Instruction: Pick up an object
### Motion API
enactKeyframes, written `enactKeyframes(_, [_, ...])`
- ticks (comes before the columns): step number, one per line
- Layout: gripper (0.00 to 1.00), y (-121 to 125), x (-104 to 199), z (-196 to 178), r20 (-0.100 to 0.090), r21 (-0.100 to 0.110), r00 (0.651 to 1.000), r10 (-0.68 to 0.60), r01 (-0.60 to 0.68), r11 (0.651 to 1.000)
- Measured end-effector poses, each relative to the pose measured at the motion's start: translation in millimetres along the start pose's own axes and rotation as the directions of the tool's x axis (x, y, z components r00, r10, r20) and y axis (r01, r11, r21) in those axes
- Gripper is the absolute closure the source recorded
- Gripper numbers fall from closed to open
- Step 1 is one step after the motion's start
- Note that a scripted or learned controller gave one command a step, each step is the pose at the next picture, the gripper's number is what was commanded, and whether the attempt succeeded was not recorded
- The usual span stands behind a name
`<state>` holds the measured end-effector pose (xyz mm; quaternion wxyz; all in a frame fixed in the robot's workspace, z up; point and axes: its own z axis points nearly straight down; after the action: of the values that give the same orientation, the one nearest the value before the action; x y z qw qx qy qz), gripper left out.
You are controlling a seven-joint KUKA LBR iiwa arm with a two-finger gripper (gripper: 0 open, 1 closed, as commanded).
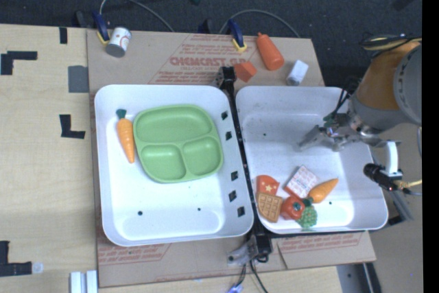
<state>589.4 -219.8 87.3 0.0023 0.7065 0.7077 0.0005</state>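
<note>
In the left bin [110, 168] a toy carrot [125, 137] lies beside a green divided plate [180, 143]. Right bin [274, 106]: food toys cluster [293, 199] at the near wall, below and left of the tool [309, 141]. Tool spread open, holding nothing, over bare floor. Best: shift toward the cluster, center on one piece, descend straight.

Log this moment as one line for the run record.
arm: over right bin | gripper: above bin floor, holding nothing | toy food pile: untouched, near corner
</note>
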Motion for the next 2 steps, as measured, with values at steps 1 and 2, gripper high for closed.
enactKeyframes(1, [0.00,-63,10,-81,-0.002,0.003,1.000,0.001,-0.001,1.000])
enactKeyframes(2, [0.00,-94,22,-57,-0.003,0.006,1.000,0.000,0.000,1.000])
